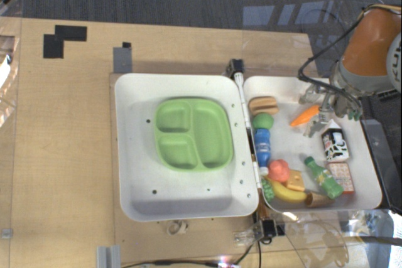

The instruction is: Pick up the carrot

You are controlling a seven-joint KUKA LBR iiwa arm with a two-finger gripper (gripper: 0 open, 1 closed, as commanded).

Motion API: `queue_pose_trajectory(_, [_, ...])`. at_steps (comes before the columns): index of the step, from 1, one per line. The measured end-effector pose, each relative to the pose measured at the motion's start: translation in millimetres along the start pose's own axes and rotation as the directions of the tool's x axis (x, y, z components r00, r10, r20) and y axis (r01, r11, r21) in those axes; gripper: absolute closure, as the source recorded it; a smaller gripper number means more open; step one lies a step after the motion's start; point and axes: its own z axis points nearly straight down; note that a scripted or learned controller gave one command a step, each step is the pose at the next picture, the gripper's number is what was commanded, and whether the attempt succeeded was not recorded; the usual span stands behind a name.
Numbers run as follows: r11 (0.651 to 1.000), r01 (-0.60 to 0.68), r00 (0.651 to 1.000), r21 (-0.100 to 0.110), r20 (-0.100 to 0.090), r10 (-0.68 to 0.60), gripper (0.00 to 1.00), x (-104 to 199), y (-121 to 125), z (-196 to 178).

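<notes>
The orange carrot [304, 116] lies tilted in the right bin [284, 92], near its back, with its thick end pointing up and right. My gripper [319, 115] hangs from the grey arm with the orange band and sits right at that thick end, touching or overlapping it. The gripper's grey body covers the spot where it meets the carrot. The carrot's thin tip points toward the bin's middle.
Also in the right bin are a burger [262, 103], a green ball [263, 121], a blue bottle [262, 146], a red fruit [279, 170], a banana [286, 191], a green bottle [323, 177], a milk carton [334, 143] and a pink box [342, 177]. A green divided plate [192, 134] sits in the left bin [135, 154].
</notes>
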Motion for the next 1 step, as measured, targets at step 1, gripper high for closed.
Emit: queue_pose_trajectory(1, [1.0, 0.006, 1.0, 0.004, 0.028, -0.006, 1.0, -8.1, 1.3, -22.3])
